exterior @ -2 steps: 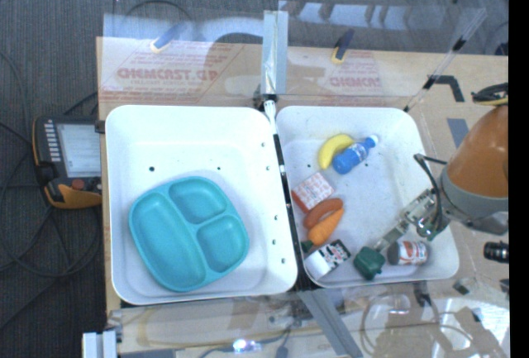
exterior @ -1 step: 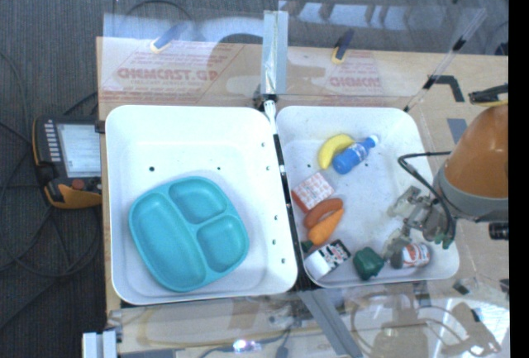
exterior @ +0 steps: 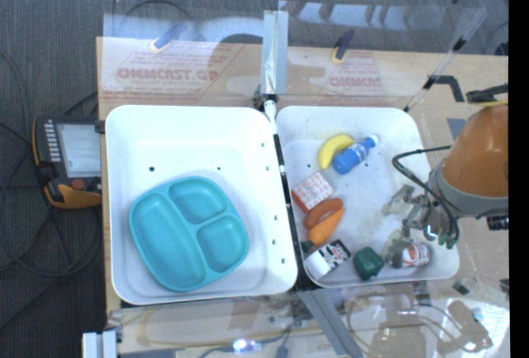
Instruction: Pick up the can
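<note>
the can [exterior: 411, 255] is seen lying on its side — long axis roughly left-right, silver with red markings; the gripper [exterior: 420, 220] is held open above it.

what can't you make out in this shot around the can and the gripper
- Two-finger gripper, camera view: its fingers blur into the small red and silver can, so grip and contact are unclear.
- Can label: too small to read.
- Grey arm with orange band: cut off by the right edge.
- Small black and white carton: print too small.
</note>
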Robot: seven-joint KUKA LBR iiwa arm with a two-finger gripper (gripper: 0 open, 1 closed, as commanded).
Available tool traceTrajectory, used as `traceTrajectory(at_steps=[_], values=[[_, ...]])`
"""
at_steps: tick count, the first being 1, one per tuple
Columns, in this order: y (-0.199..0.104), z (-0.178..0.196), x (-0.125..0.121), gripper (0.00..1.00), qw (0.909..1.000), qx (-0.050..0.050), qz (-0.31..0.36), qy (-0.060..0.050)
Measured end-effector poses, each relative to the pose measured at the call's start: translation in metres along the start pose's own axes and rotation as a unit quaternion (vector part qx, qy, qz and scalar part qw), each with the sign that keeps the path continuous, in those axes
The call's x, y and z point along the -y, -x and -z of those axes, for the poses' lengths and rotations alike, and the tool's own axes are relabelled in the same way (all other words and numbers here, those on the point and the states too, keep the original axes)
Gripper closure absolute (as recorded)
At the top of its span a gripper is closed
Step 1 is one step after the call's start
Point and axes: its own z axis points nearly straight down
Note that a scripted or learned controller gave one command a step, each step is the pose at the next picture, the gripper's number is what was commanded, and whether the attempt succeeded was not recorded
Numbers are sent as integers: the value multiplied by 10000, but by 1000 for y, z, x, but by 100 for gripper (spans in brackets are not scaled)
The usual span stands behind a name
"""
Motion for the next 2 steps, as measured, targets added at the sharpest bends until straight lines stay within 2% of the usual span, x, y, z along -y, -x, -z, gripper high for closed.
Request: traceTrajectory(at_steps=[2], values=[[-1,0,1,0,10000,0,-84,14]])
